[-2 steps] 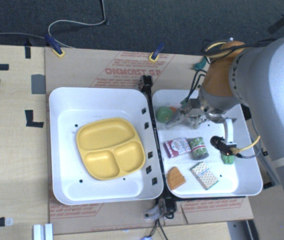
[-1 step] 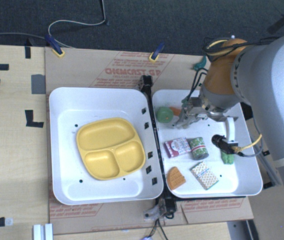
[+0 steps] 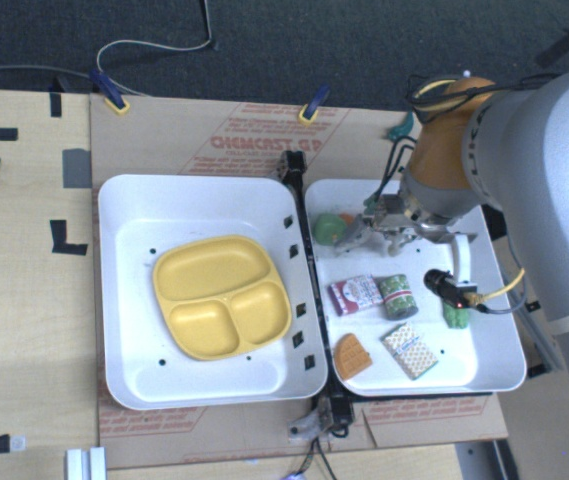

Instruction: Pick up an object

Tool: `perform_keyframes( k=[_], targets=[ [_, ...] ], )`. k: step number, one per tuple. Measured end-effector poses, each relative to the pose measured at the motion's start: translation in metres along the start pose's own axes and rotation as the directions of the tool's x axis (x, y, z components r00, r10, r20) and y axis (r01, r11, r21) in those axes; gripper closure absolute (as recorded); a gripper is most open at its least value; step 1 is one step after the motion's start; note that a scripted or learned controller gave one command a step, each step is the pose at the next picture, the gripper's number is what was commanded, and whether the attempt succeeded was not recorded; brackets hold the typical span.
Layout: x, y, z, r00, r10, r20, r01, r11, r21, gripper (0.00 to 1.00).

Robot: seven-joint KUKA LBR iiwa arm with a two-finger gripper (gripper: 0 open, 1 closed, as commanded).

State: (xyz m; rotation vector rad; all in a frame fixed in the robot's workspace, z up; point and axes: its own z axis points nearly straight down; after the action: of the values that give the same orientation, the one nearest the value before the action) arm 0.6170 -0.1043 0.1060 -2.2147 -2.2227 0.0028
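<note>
Lying just left of gripper (image 3: pixel 389 230): green object (image 3: pixel 329 228).

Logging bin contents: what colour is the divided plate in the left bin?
Yellow; the divided plate shows clearly in the camera view.

The arm (image 3: pixel 444 158) hangs over the right bin (image 3: pixel 494 363) (near a green object (image 3: pixel 329 228)).

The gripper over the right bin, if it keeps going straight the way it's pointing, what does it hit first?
Probably the round green object at the upper left of the right white bin: the gripper points leftward at it from close by. Height is unclear from above, so it might pass over.
</note>
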Motion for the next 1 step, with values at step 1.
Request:
perform_keyframes(
  k=[1],
  targets=[
    [0.0081,0.0046,0.0204,1.000,0.003,0.003,-0.003,1.000,-0.004,0.00]
  ],
)
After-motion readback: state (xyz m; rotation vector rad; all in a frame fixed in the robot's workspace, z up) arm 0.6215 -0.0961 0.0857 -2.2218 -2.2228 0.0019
